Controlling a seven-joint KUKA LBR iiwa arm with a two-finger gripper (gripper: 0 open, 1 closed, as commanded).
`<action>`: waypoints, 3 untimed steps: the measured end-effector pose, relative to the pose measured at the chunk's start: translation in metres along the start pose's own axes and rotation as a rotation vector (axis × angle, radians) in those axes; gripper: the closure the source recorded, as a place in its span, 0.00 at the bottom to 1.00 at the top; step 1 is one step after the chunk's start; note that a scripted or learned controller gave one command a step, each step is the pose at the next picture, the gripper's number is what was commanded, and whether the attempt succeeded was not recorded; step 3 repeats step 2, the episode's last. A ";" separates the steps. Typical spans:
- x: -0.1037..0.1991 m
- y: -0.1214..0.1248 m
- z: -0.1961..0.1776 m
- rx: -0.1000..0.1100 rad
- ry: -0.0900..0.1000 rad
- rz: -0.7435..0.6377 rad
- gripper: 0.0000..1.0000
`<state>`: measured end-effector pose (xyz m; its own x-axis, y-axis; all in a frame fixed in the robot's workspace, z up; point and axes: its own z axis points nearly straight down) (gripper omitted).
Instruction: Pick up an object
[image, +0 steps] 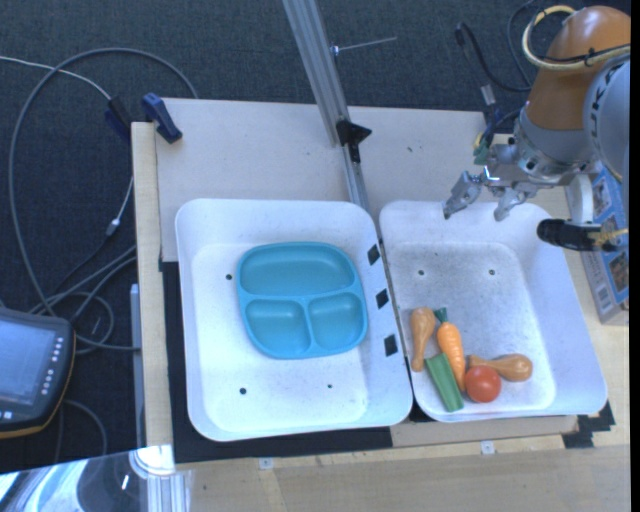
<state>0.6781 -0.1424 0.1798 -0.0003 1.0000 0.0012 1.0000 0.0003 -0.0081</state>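
Note:
My gripper (482, 202) hangs over the far edge of the right bin (560, 290), open, with nothing between its fingers (460, 196). Toy food lies at the near end of that bin, well apart from the gripper: an orange carrot (451, 347), a green cucumber (443, 381), a red tomato (482, 384), a tan squash (422, 332) at the left and another tan piece (510, 367) at the right.
The left bin (200, 300) holds a blue three-compartment plate (300, 298). A metal pole (325, 80) slants across the bench behind the bins. Black clips (380, 297) sit on the seam between the bins. Cables lie on the floor at left.

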 end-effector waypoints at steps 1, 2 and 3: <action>-0.005 -0.008 0.058 0.000 0.000 0.001 0.00; -0.005 -0.005 0.041 -0.010 -0.001 0.000 1.00; -0.005 -0.005 0.041 -0.010 -0.001 0.000 1.00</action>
